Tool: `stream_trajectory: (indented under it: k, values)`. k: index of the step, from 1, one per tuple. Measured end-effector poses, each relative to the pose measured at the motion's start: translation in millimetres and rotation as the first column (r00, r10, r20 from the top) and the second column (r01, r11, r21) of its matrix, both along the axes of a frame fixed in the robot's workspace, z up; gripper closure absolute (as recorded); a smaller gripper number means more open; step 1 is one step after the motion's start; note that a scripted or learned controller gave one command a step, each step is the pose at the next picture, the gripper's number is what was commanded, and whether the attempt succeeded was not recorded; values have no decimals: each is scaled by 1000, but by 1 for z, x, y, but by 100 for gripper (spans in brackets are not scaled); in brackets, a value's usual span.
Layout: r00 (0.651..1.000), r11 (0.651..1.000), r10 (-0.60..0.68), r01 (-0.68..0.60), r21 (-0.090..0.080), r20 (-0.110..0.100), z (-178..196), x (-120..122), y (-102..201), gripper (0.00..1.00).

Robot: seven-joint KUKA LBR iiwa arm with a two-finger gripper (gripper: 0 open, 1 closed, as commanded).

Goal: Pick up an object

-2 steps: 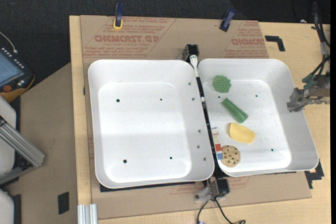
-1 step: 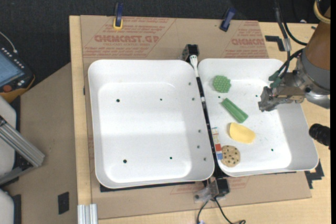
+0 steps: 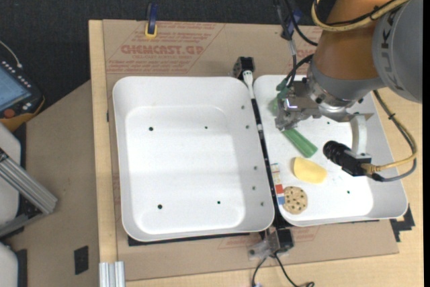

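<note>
Camera view: the arm (image 3: 363,23) reaches in from the right and hangs over the right bin (image 3: 376,208). The tool (image 3: 290,116) sits low at the bin's upper left, directly above the upper end of a green stick-shaped object (image 3: 299,142) that lies diagonally on the bin floor. Whether the tool is spread or closed, or grips anything, cannot be determined. A yellow wedge-shaped object (image 3: 309,171) lies just below the green object. A round cookie-like object (image 3: 295,199) lies near the front rim. The left bin (image 3: 134,97) adjoins on the tabletop (image 3: 101,165).
</note>
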State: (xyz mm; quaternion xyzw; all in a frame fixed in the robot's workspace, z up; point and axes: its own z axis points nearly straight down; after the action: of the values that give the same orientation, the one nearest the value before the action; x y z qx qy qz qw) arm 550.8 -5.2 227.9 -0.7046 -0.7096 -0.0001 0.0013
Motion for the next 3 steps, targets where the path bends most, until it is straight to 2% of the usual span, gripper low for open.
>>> stream_trajectory:
  k: [1, 2, 3]
  values:
    - [1000, 1000, -2, 2, -1, 8, 50, 13, 38, 100]
    - [1000, 1000, -5, 5, -1, -9, 7, -46, 63, 100]
    - [1000, 1000, -4, 4, 0, 7, 68, -72, 77, 100]
